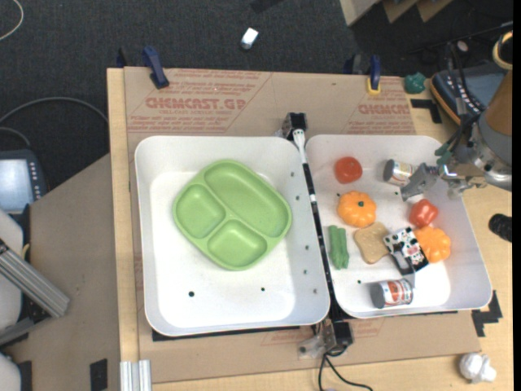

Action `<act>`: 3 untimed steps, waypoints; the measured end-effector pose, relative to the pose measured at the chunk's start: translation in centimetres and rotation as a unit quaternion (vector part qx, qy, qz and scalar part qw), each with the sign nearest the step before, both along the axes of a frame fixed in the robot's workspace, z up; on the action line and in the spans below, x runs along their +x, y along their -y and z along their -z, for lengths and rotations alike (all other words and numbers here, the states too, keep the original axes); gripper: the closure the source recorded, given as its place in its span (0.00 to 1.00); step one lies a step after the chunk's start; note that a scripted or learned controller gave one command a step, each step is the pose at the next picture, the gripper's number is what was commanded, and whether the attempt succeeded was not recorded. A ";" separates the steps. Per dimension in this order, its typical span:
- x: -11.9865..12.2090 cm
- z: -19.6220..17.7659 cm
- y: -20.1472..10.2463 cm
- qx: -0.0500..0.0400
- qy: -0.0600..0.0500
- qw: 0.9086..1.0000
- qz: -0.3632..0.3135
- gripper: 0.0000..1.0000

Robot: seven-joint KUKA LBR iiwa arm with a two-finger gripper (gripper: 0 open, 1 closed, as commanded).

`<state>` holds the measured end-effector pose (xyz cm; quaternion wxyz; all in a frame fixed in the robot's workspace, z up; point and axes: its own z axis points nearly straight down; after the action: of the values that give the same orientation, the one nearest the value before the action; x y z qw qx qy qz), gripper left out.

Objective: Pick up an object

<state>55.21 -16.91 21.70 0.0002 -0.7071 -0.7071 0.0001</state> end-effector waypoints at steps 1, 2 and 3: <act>-7.5 -3.0 -4.5 0.002 -0.002 1.000 -0.001 0.00; -7.1 -3.9 -4.3 0.000 0.001 1.000 0.000 1.00; -7.3 0.1 -12.3 0.002 -0.003 1.000 -0.004 1.00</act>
<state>47.88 -4.65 21.65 0.0039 -0.7042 -0.7100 0.0008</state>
